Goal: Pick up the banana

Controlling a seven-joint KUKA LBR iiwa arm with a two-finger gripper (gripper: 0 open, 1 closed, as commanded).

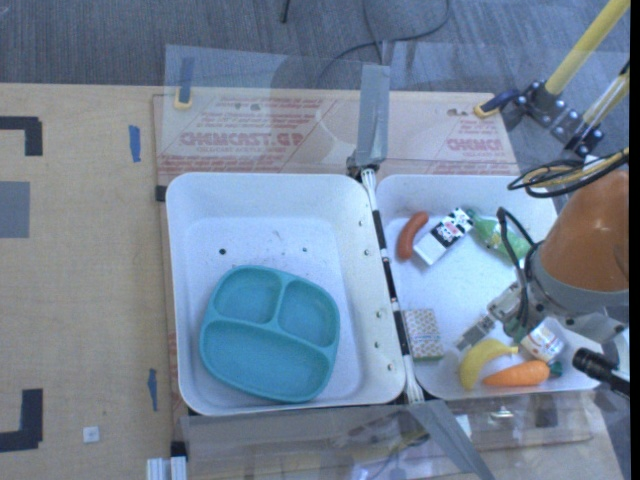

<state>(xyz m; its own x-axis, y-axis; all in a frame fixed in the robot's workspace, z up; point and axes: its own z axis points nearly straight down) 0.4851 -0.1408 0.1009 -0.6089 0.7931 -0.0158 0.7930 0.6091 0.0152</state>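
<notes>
The yellow banana (478, 361) lies near the front edge of the right bin (450, 193), curved, with an orange carrot (516, 374) touching its right side. My gripper (491, 318) hangs just above and behind the banana. Its two grey fingers (477, 332) stand apart, open, with nothing between them. The lower finger is close over the banana's top end. The arm's orange band (598, 236) and grey wrist cover the bin's right side.
The right bin also holds a red sausage (410, 235), a black-and-white box (447, 234), a green item (488, 232) and a tan speckled block (424, 332). A teal divided plate (268, 333) lies in the left bin (262, 196). Cables run by the arm.
</notes>
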